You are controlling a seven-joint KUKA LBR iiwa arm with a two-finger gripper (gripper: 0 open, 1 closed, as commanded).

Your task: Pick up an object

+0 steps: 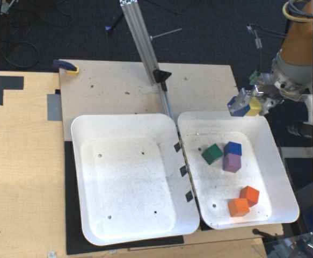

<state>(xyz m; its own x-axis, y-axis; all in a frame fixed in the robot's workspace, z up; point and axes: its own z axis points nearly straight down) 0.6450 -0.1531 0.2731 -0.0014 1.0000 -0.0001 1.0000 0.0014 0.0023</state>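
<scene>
My gripper hangs over the far rim of the right bin, below the arm's orange band. A small yellow block sits between its metal fingers, lifted off the bin floor. A blue piece shows right beside the yellow block at the fingertips; I cannot tell whether it is a separate object. Loose in the right bin lie a green block, a blue block, a purple block touching the blue one, and two orange blocks near the front.
The left bin stands next to the right one, joined by black clips. A slanted aluminium bar rises behind the bins. A wooden board lies to the left.
</scene>
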